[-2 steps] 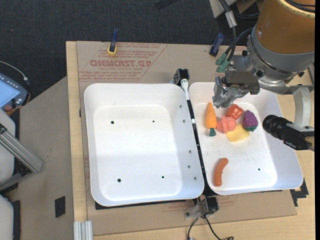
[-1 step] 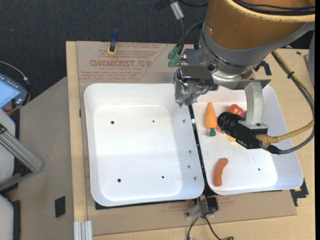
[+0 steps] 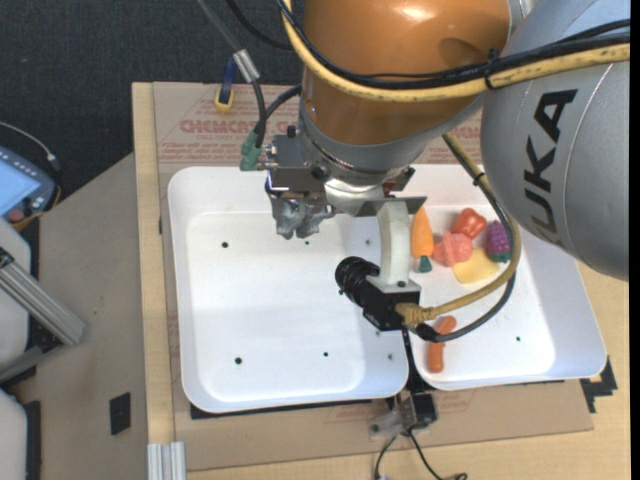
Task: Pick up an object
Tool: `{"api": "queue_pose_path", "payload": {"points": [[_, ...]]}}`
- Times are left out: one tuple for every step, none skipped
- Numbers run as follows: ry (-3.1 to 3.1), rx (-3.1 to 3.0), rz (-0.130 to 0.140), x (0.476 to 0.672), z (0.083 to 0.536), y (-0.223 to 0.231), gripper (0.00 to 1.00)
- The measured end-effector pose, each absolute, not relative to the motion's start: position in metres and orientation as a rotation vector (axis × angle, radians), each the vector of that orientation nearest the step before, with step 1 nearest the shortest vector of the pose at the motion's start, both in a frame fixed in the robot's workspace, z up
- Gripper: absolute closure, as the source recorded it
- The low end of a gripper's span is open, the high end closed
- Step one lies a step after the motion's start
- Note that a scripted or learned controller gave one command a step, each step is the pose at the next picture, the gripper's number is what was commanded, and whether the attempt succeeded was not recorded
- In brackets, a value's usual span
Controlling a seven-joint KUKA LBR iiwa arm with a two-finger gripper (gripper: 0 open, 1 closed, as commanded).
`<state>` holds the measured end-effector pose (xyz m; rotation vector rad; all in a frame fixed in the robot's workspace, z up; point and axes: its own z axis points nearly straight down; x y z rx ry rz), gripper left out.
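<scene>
The gripper [image 3: 296, 223] hangs over the left bin [image 3: 200, 298]; its grip state cannot be told. Toy carrot [image 3: 423, 232] lies in the right bin [image 3: 560, 338].

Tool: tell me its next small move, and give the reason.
Probably shift right, toward the right bin. The tool hangs over the left bin, while the carrot, the grapes and the other toy foods lie in the right one. Nothing shows between its fingers.
</scene>
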<state>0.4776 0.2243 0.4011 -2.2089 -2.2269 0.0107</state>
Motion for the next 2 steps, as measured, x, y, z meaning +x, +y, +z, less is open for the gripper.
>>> {"api": "queue_pose_path", "payload": {"points": [[-2.221, -2.220, 0.003, 0.479, 0.405, 0.220, 0.00], [-2.223, -2.220, -0.001, 0.479, 0.415, 0.220, 1.00]]}}
